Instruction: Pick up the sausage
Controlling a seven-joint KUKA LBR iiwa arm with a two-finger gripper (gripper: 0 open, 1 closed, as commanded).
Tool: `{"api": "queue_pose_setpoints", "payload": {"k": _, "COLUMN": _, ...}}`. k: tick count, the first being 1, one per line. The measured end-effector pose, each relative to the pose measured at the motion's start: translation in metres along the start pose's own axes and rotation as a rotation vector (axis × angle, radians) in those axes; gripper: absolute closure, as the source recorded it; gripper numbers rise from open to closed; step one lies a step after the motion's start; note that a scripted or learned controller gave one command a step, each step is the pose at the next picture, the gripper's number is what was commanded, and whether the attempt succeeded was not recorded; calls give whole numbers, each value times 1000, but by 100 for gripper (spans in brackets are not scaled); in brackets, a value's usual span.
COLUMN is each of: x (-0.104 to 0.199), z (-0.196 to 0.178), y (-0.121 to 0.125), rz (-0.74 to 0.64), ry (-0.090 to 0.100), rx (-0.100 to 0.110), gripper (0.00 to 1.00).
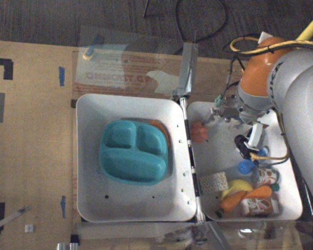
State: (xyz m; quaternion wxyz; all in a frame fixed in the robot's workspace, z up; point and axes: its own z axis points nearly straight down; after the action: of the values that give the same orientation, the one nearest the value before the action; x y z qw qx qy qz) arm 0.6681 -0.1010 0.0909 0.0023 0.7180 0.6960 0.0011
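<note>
The arm hangs over the right bin's far end. Toys crowd its near corner, leaving open floor between. A teal tray fills the left bin's middle.

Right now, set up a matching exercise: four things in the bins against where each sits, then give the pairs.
Things:
1. teal divided tray
2. reddish lump
3. yellow banana
4. carton

Places:
A. right bin, near corner by the front rim
B. middle of the left bin
C. right bin, far end beside the divider
D. right bin, just above the carrot

Pairs: 1-B, 2-C, 3-D, 4-A
</note>
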Motion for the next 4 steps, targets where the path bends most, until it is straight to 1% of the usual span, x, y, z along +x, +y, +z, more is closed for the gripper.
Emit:
{"api": "queue_pose_setpoints", "payload": {"k": 1, "x": 1, "z": 3, "y": -1, "rz": 162, "ry": 0, "rx": 0, "gripper": 0}}
{"api": "queue_pose_setpoints", "payload": {"k": 2, "x": 1, "z": -9, "y": 1, "rz": 160, "ry": -1, "rx": -6, "gripper": 100}}
{"api": "queue_pose_setpoints", "payload": {"k": 3, "x": 2, "z": -9, "y": 1, "rz": 159, "ry": -1, "rx": -5, "gripper": 0}}
{"api": "queue_pose_setpoints", "payload": {"k": 4, "x": 10, "z": 3, "y": 0, "rz": -33, "ry": 0, "rx": 2, "gripper": 0}}
